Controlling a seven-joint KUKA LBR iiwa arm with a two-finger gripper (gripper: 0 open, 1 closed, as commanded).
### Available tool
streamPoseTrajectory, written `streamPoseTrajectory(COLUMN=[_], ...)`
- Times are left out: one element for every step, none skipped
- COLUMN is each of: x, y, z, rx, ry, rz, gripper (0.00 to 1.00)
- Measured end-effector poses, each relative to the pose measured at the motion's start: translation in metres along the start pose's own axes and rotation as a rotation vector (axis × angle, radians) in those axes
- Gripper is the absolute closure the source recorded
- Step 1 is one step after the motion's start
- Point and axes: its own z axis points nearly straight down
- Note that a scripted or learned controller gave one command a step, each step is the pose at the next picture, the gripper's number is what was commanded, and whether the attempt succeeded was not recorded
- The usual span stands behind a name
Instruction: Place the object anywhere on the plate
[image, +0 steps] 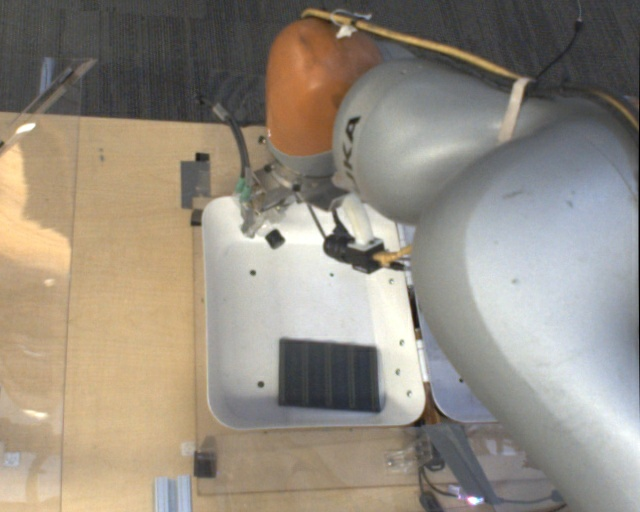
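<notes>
A dark grey ridged plate (329, 375) lies flat in the near part of the left white bin (232, 330). My gripper (260, 222) hangs over the far left corner of that bin, below the orange band of the arm, well apart from the plate. A small green piece (242, 187) shows at the gripper's left side. What sits at the gripper's tip is too small and dark to make out.
The grey arm (500, 220) covers most of the right bin, of which a near corner (452, 402) shows. A black and yellow connector (355, 251) hangs from the wrist over the left bin. Small dark brackets (196, 180) stand on the wooden bench (110, 320).
</notes>
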Motion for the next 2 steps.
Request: streamPoseTrajectory(x=[0.007,0.041], y=[-0.059,-0.066], z=[0.055,0.083], rx=[0.005,-0.004], ry=[0.001,-0.006], rz=[0.072,-0.422], gripper=[1.00,1.00])
